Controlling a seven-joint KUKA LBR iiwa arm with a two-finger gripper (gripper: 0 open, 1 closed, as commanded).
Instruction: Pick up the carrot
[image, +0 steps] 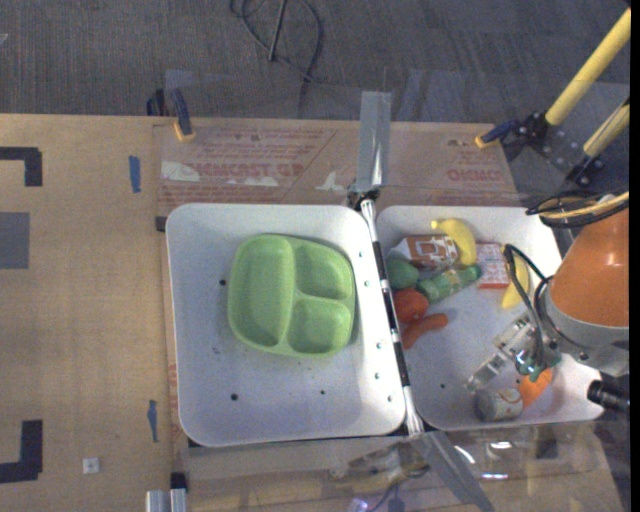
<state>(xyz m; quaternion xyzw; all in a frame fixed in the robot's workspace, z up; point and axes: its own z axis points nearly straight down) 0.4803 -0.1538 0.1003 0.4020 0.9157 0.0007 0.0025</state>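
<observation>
A bright orange carrot (537, 387) with a bit of green at its top lies near the front right corner of the right bin (450, 385). My gripper (497, 366) hangs low over the bin floor just left of the carrot, its metal end slanting toward the front left. It sits beside the carrot; I see nothing held in it. The arm's orange band (598, 280) hides the bin's right edge.
A grey can (497, 404) lies just in front of the gripper. A banana (457, 237), a small box (434, 250), green vegetables (447, 283) and orange-red pieces (416, 312) crowd the right bin's back left. The left bin (200, 380) holds a green divided plate (292, 296).
</observation>
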